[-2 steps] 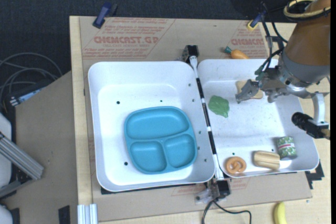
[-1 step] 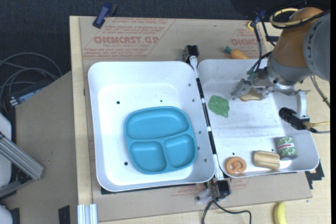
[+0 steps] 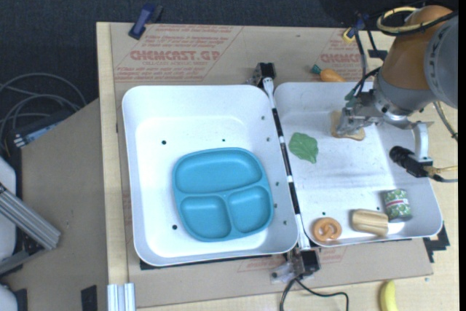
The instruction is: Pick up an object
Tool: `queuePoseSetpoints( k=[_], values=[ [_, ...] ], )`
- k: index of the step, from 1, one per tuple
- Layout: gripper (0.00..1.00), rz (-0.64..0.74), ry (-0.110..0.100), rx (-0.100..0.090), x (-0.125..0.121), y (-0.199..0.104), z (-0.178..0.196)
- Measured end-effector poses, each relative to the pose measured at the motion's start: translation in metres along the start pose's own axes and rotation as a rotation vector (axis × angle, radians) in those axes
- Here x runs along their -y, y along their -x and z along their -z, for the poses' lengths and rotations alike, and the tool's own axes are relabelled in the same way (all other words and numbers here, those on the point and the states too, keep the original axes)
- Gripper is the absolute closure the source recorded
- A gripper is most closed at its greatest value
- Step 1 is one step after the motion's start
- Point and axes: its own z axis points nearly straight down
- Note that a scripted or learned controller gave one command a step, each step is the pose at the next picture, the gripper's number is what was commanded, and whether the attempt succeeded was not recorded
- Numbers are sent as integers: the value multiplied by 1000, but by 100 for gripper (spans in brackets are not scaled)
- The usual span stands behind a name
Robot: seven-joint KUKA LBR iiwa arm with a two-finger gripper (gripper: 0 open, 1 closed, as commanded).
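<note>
Across the table (image 3: pixel 189 54), which was covered by a brown printed sheet, two shallow white bins sat side by side and touching along one edge. The left bin (image 3: pixel 145 113) held a blue tray (image 3: pixel 218 193) with three compartments, lying flat near the middle of its floor. The right bin (image 3: pixel 349 178) held several smaller things.

My grey arm (image 3: pixel 408 62), with its orange band, reached in from the right over the far part of the right bin. My pincer (image 3: pixel 354 120) pointed down at a small tan piece (image 3: pixel 348 130) near that bin's far wall and seemed to touch it from above. I could not tell whether the pincer was open, closed or gripping the piece.

A green leaf-shaped piece (image 3: pixel 304 147) lay just left of the pincer, near the edge shared with the left bin. Along the near wall of the right bin lay a tan roll (image 3: pixel 369 222), with a small can (image 3: pixel 397 204) bearing a green label just beside it on the right and an orange ring (image 3: pixel 327 229) on its left. A small orange thing (image 3: pixel 331 74) lay on the table beyond the right bin's far wall.
</note>
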Motion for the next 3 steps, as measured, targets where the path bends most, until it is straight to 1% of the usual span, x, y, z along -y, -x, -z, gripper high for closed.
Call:
queuePoseSetpoints(
  k=[1, 2, 3],
  values=[
    [0, 0, 0, 0, 0, 0, 0],
    [0, 1, -7, -4, -20, 9, -12],
    [100, 2, -2, -2, -21, 9, 0]
  ],
)
